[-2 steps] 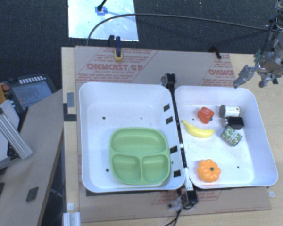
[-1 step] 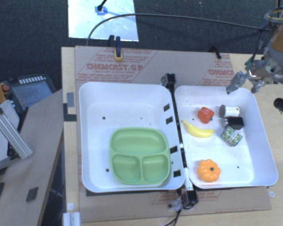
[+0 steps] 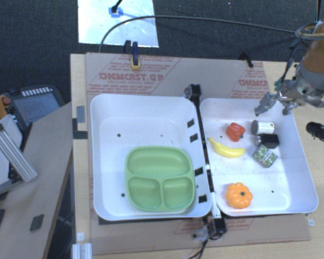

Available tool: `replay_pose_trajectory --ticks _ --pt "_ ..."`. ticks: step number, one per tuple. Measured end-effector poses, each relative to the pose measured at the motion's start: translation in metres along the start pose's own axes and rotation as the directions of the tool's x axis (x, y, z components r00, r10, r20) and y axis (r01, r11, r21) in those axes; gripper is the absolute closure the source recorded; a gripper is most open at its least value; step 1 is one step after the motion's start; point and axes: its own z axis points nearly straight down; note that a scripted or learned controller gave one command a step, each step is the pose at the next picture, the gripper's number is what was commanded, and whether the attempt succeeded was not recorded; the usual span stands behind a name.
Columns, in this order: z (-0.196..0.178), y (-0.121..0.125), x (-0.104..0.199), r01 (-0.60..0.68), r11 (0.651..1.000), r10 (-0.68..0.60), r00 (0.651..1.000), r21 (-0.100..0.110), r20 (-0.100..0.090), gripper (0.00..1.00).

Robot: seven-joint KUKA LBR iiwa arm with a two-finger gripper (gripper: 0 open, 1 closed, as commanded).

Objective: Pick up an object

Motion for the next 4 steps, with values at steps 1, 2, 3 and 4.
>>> replay_pose_trajectory --ticks 1,2,3,4 --pt "0.051 0.003 -0.010 0.000 1.000 0.000 1.000 0.000 0.000 0.00" --pt "0.036 0.005 -0.010 0.002 1.000 -0.002 1.000 -0.008 0.002 1.00" --pt "-0.029 0.005 -0.005 0.004 1.000 -0.004 1.000 -0.010 0.002 1.00" --pt "-0.032 0.006 -0.005 0.004 1.000 -0.004 1.000 -0.005 0.001 1.00"
